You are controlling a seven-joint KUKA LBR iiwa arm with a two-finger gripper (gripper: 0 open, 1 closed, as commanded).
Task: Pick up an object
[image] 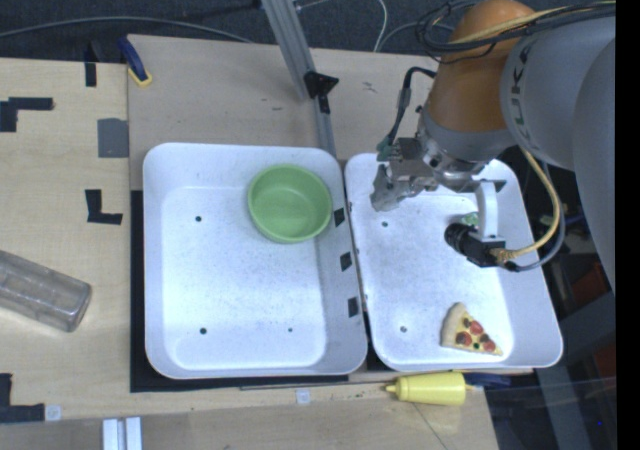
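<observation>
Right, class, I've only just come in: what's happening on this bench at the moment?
A grey robot arm with an orange band reaches in from the right over two shallow white bins. Its gripper sits low over the upper left part of the right bin, with nothing visibly held. A toy pizza slice lies near that bin's lower right corner, apart from the gripper. The left bin holds a green bowl near its upper right. A yellow bottle lies on the bench just below the right bin.

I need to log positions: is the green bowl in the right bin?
No, the bowl sits in the left bin; the right bin holds the pizza slice.
</observation>
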